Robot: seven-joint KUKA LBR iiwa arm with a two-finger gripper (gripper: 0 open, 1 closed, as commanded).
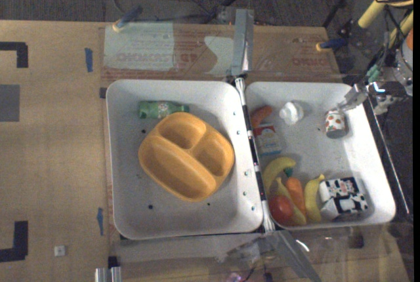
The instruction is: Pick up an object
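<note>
White bins hold every item; nothing is lifted yet. Near the right bin's (377, 143) far right corner, the tool (352, 99) hangs above a strawberry-print cup (335, 123); its state I cannot tell

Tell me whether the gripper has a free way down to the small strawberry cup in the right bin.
Probably yes: the gripper hangs just beside the cup, which stands apart with nothing over it.

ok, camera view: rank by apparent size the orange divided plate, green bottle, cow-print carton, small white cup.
1. orange divided plate, clearly largest
2. cow-print carton
3. green bottle, close to the carton, so that pair is unsure
4. small white cup
</note>
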